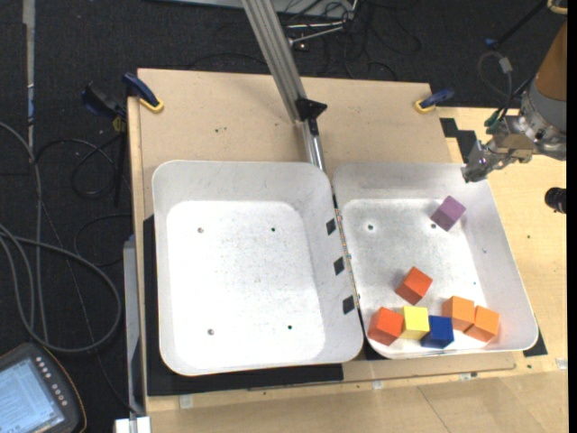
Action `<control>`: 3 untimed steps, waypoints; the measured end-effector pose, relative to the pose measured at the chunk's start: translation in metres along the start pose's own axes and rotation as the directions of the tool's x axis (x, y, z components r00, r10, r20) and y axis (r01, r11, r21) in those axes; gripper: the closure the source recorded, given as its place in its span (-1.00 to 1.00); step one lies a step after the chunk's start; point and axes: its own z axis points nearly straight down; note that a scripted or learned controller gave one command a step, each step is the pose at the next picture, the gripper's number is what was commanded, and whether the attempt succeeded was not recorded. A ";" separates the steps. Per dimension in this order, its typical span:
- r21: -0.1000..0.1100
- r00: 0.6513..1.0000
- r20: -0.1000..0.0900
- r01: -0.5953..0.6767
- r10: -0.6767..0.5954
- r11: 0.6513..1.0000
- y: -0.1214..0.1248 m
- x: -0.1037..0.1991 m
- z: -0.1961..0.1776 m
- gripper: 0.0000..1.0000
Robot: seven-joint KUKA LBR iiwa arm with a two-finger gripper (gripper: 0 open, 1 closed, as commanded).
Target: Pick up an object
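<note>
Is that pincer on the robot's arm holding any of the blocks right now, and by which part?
Nothing is held. The pincer hangs at the right bin's top right rim, apart from the purple block lying below it.

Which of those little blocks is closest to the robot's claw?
The purple block, lying alone near the right bin's far edge, just below the gripper; the others cluster at the near edge.

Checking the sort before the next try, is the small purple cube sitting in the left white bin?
No, the small purple cube lies in the right white bin, near its upper edge.
</note>
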 end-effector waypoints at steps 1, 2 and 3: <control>-0.001 1.000 0.000 0.000 0.000 1.000 0.002 0.000 -0.054 1.00; 0.006 1.000 -0.005 0.005 -0.005 1.000 0.006 0.058 -0.056 1.00; 0.009 1.000 -0.005 0.005 -0.005 1.000 0.012 0.103 -0.040 1.00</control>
